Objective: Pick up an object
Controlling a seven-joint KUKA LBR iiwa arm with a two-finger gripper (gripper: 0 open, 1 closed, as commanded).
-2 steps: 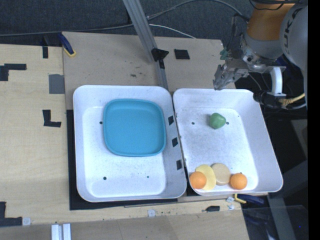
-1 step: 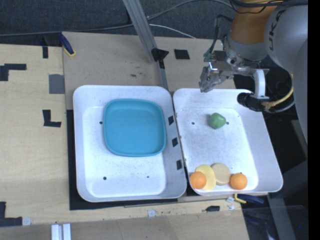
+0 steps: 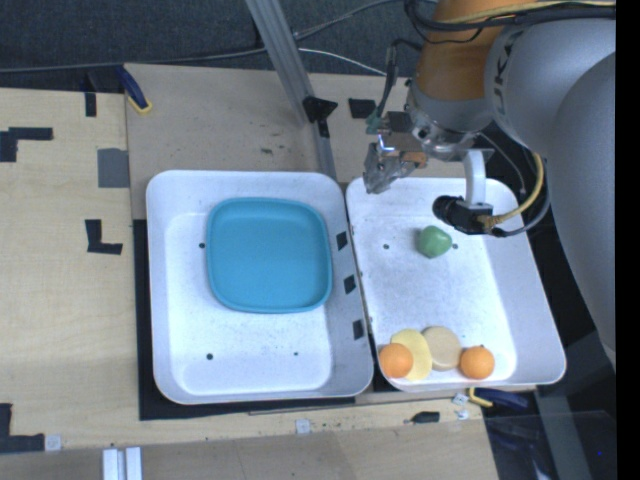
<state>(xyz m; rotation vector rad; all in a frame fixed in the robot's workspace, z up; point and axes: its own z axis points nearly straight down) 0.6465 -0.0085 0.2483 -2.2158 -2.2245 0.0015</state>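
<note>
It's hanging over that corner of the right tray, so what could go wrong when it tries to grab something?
The gripper sits over the right bin's far-left corner, beside the rim, so dropping straight down it might hit the wall. The green ball lies apart from it and looks round, so it could roll off if nudged. The two oranges and the pale disc crowd the near wall, leaving little room to close around just one.
</note>
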